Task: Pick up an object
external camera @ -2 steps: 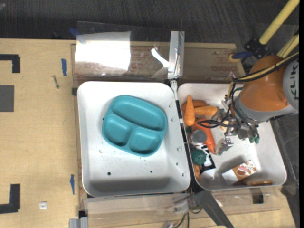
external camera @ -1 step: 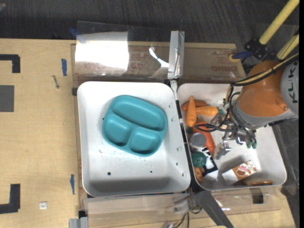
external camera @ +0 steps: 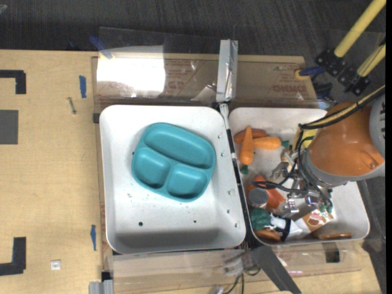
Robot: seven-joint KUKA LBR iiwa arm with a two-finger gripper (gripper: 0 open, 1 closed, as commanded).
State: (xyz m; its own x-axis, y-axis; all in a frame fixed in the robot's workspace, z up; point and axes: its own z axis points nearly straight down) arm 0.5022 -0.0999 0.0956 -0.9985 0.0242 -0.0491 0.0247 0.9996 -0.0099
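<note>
A: What lies nearest the camera?

B: The front rims of the 2 white bins. The left bin (external camera: 116, 164) carries 1 teal divided tray (external camera: 173, 160) with 3 compartments, set toward the middle and a little back, with bare white floor all along its front and left sides. The tray touches none of the bin's rims.

A: And the right bin (external camera: 361, 210)?

B: Crowded. A heap of small objects (external camera: 272, 207) covers its left half, from the front rim back past the middle. A green piece (external camera: 260, 218) lies near the front edge, a grey round thing (external camera: 257, 196) just behind it, and an orange carrot-like piece (external camera: 246, 147) farther back, close to the wall shared with the left bin. A flat printed card (external camera: 318, 218) lies near the front right.

A: Where is the arm?

B: The arm (external camera: 343, 146), grey with its orange band, comes in from the right and hangs over the right bin. The gripper (external camera: 300, 198) is down among the clutter, just right of the heap's centre. Cables and parts mask the tips, so how it stands cannot be told, nor whether anything is caught in it.

A: Beyond the bins?

B: A clear plastic wall (external camera: 184, 72) with a metal divider (external camera: 226, 69) stands behind them. The bench is brown cardboard (external camera: 43, 164) with black markings at the left. Dark floor (external camera: 184, 5) lies farthest, with yellow bars (external camera: 367, 17) at the top right.
</note>
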